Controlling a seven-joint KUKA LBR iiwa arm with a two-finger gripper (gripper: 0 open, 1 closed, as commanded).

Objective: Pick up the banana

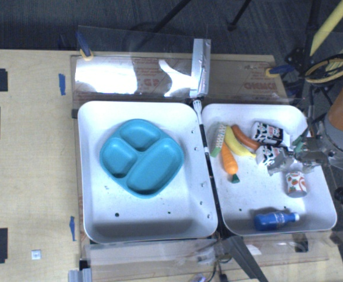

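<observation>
The gripper [277, 164] hangs low over the right bin [321, 216], its metal tip close beside a black-and-white patterned packet [269, 143]; whether it is open or closed I cannot tell from here, and nothing shows clasped in it. Just below the gripper lies a small white ball with red markings [296, 183]. To the gripper's left, a little apart from it, lies the banana [239, 143] (yellow, gently curved), its long axis running diagonally from upper left down to lower right. An orange carrot [229, 160] lies against the banana's left side. A blue bottle [275, 219] lies on its side well below the banana. Further left, the other bin [95, 216] holds a blue divided plate [140, 157].
</observation>
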